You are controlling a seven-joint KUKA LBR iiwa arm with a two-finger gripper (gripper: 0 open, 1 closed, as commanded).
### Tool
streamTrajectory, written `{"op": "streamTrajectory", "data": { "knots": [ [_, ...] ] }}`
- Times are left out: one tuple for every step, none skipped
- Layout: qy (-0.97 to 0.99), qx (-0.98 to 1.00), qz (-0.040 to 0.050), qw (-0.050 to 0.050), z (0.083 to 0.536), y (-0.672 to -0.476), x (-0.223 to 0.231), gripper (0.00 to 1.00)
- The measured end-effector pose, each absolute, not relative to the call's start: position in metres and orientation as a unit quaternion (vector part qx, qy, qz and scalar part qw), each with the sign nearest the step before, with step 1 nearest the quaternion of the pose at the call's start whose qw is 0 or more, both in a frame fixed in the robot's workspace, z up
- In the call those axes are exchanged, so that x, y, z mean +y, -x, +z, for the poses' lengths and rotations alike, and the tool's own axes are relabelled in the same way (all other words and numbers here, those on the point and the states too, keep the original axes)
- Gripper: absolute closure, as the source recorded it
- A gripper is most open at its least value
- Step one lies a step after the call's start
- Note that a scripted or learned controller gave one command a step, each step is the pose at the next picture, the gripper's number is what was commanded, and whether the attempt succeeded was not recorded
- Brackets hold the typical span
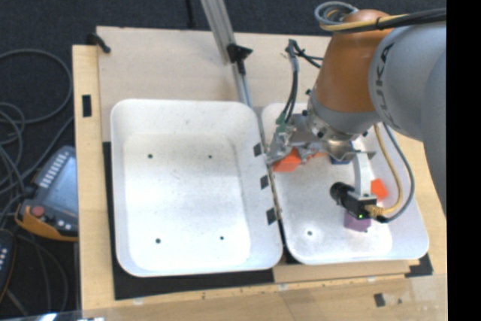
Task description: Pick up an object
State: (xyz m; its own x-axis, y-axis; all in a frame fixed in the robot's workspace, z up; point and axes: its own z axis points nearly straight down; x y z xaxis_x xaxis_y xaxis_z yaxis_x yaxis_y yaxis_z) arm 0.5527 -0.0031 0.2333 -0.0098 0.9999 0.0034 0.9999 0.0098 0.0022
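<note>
Gripper [293,154] (grip state unclear) hangs over right bin [331,248] near orange object [285,162].

My end effector [294,152] hangs over the right bin [406,244], near its left wall, with an orange object [286,162] at its tip. A purple block [356,221] lies nearby.

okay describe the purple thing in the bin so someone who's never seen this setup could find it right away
Start at the right white bin, the one under the grey and orange arm. Near its lower right part sits the purple block, just below a black fitting. It is the one purple item; the pieces nearby are orange.
</note>
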Motion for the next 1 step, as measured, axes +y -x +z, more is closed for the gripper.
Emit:
{"op": "streamTrajectory", "data": {
  "knots": [
    [0.703, -0.711, -0.0028, -0.001, 0.2725, -0.5731, 0.0679, 1.0]
  ]
}}
